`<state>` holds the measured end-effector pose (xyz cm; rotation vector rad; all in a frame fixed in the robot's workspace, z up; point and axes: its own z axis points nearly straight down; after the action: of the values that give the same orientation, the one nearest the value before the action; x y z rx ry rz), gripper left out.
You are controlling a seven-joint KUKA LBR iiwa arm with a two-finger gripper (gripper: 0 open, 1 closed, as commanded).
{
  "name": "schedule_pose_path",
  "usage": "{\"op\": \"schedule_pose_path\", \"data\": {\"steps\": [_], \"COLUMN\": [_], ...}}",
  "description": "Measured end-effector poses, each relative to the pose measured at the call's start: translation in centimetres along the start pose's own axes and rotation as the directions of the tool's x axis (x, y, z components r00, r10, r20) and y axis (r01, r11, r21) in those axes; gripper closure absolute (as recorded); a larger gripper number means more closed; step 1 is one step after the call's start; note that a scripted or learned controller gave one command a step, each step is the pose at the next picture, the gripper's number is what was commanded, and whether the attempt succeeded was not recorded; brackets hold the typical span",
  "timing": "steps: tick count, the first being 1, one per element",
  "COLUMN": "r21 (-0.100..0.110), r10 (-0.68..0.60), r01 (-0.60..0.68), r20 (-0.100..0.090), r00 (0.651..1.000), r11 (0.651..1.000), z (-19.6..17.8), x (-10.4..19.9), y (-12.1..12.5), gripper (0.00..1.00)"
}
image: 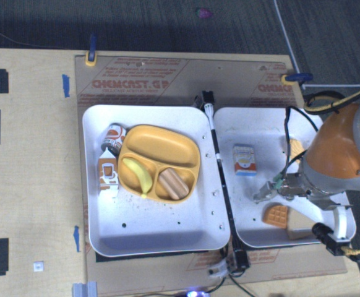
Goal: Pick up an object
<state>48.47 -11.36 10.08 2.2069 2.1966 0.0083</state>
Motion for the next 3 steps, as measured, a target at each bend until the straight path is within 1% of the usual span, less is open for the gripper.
{"op": "schedule_pose_path", "data": {"steps": [1,2,3], "r21": [0.013,0.0,0.001], "r10": [-0.001,0.003,0.003], "r01": [0.001,-0.003,-0.003], "r20": [-0.01,0.002,0.002], "r00": [1.0,1.0,1.0], "r11": [1.0,1.0,1.0], "z": [1.1,0.0,0.0], "x": [0.9,0.4,0.4], "y": [-0.3,0.0,0.0], "gripper": [0.0,1.0,0.0]}}
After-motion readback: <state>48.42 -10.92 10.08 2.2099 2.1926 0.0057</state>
